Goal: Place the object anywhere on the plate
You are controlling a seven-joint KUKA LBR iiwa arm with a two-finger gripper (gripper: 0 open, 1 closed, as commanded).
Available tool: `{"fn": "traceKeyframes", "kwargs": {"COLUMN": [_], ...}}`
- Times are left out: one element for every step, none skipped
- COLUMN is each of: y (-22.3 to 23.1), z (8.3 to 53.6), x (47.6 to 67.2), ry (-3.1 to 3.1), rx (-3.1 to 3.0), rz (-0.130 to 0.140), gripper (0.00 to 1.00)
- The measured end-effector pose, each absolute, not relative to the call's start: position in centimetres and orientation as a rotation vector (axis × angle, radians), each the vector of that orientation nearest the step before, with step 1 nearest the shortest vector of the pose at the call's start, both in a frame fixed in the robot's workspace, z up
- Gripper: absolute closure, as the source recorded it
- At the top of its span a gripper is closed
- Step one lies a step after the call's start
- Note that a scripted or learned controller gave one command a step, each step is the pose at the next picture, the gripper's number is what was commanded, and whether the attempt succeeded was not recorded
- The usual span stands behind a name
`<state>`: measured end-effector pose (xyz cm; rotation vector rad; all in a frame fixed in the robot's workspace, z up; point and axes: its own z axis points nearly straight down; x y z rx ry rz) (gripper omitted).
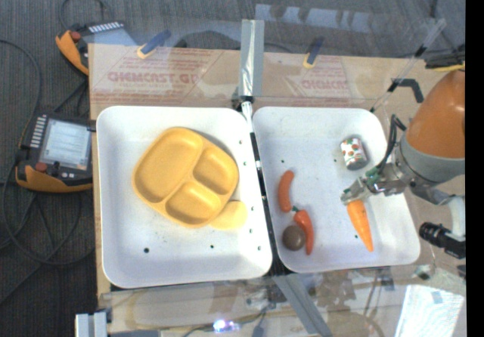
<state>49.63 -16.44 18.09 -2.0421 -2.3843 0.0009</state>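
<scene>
orange wrist band and gripper [361, 186] hang over the right bin, at the picking step

left to right: the yellow plate [187, 175] lies in the left bin [121, 252]; the right bin [325, 135] holds a sausage [285, 190], a chilli [304, 228] beside a brown ball [293, 236], a small can [353, 153], and a carrot [361, 224]. the carrot, just below the gripper, is the likely object. whether the gripper is wide or narrow cannot be told. next it must descend, grasp, and carry leftward.
</scene>
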Motion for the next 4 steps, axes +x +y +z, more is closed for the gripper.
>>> {"fn": "traceKeyframes", "kwargs": {"y": [-9.0, -2.2, 4.7, 4.6], "z": [20.4, 21.5, 18.2, 18.2], "x": [50.6, 56.8, 59.8, 59.8], "ry": [-2.448, -2.460, -2.407, -2.407], "rx": [-1.966, -1.951, -2.016, -2.018], "rz": [0.002, 0.005, 0.007, 0.008], "gripper": [1.00, 1.00, 1.00, 0.00]}}
